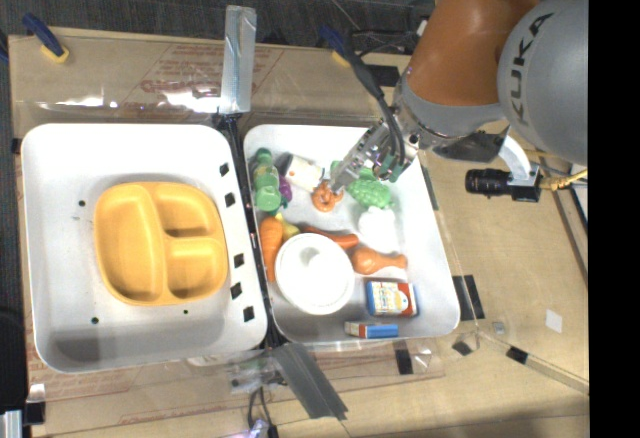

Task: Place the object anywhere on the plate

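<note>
While my gripper hangs low over the right bin, touching a small orange toy, I cannot tell its state. At nine o'clock, the yellow plate sits in the left bin.

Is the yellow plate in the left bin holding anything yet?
Empty. The yellow divided plate shows bare compartments; the toys all lie in the right bin.

light: bright, even overhead | glare: plastic sheet behind bins | shadows: soft | focus: slightly soft
</note>
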Available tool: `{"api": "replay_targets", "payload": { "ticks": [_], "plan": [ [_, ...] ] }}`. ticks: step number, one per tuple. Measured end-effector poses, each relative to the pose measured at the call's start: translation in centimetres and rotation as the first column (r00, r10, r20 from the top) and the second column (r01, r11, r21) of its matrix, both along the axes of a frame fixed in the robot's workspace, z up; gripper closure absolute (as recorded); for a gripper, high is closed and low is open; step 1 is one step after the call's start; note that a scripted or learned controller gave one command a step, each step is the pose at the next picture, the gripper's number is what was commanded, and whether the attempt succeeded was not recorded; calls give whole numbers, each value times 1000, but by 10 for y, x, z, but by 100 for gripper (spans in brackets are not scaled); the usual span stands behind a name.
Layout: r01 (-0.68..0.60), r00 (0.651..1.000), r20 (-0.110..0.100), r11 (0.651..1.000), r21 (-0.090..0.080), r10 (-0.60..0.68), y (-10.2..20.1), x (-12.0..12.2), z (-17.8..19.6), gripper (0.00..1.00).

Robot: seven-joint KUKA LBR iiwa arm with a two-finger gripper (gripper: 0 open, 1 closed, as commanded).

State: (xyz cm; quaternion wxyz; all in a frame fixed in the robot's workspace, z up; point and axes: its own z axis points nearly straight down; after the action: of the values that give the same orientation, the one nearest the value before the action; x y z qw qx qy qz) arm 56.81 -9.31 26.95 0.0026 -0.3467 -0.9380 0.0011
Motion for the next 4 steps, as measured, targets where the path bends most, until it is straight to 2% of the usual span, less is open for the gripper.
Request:
{"api": "replay_targets", "payload": {
  "ticks": [1, 2, 3, 4],
  "plan": [
    [-109, 994, -1, 994, 1, 109, 24, 23, -54, 100],
    [-404, 915, 7, 915, -1, 404, 54, 22, 6, 100],
    [-678, 735, 1, 735, 4, 678, 82, 27, -78, 100],
    [-678, 735, 3, 735, 3, 678, 82, 27, -77, 0]
  ]
}}
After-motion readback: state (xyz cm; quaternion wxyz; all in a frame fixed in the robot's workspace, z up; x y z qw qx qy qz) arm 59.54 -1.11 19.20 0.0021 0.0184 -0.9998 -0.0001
